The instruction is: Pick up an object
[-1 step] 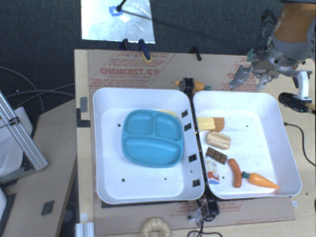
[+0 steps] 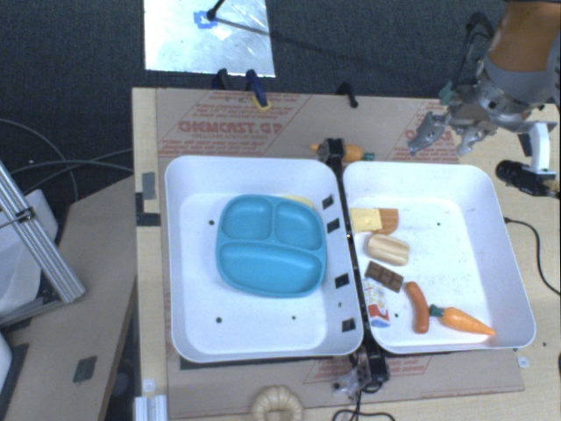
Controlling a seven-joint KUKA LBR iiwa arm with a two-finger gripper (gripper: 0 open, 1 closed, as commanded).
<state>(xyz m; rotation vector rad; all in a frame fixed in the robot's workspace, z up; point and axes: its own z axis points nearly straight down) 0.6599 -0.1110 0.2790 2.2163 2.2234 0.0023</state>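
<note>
The arm (image 2: 524, 33) comes in at the far right, its orange band above a grey wrist. The gripper (image 2: 445, 135) hangs over the brown board just beyond the far edge of the right bin (image 2: 491, 235), near that bin's far right corner. Its fingers (image 2: 427, 137) are spread apart with nothing between them, and they touch no object.

The things to pick from lie in the right bin, gathered along its left side and near edge. A yellow and tan block (image 2: 374, 221) sits farthest from the viewer, close to the divider between the bins. Just in front of it lies a pale bread roll (image 2: 388, 250), and nearer still a dark brown chocolate bar (image 2: 383, 276), tilted. A small white, red and blue packet (image 2: 377, 309) lies near the bin's near left corner. To its right a red-brown sausage (image 2: 418, 306) lies lengthwise, and just beside it an orange carrot (image 2: 464, 321) with a green top points toward the right. All of these are well apart from the gripper.

The left bin (image 2: 188, 235) holds a blue divided plate (image 2: 270, 245) with three compartments, lying flat in the middle. A bit of something yellow (image 2: 301, 202) peeks out behind its far edge.

Beyond the bins, a small orange object (image 2: 351, 153) rests at the far end of the divider. A shiny metal sheet (image 2: 208, 23) lies on the dark floor farther back. A beige ring (image 2: 277, 403) sits at the bench's near edge.
</note>
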